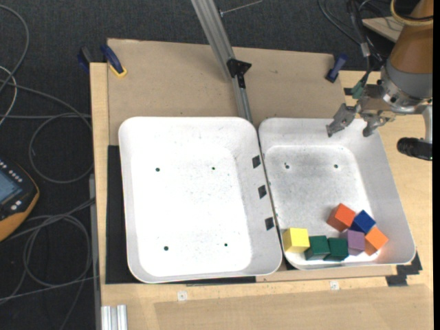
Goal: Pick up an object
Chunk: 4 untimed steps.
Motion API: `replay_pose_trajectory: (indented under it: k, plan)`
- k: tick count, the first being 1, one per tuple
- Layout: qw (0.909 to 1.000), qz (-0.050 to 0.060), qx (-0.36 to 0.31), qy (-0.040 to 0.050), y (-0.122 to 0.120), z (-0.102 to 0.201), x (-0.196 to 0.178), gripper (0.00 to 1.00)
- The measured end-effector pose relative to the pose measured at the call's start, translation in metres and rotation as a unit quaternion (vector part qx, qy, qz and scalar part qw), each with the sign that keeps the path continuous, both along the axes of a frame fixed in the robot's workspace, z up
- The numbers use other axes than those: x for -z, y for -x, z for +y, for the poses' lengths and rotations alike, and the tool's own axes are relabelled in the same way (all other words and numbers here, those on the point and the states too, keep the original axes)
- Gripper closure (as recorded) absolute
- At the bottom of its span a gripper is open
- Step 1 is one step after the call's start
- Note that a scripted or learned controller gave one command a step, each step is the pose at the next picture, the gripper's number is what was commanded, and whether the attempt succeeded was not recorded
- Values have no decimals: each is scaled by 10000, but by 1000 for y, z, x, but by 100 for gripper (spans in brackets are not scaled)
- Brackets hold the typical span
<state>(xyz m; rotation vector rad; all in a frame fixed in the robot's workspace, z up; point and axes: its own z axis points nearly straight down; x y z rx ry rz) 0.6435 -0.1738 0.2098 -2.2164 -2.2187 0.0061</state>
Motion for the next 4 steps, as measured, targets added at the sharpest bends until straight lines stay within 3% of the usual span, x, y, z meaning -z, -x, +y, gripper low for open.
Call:
replay_pose_trajectory:
  k: [2,3,4]
  plan:
    - [10000,1,2,-2,0,10,112,0]
    - [10000,-46,0,1,-3,10,96,100]
    - [10000,-79,-2,17,-12,5,35,100]
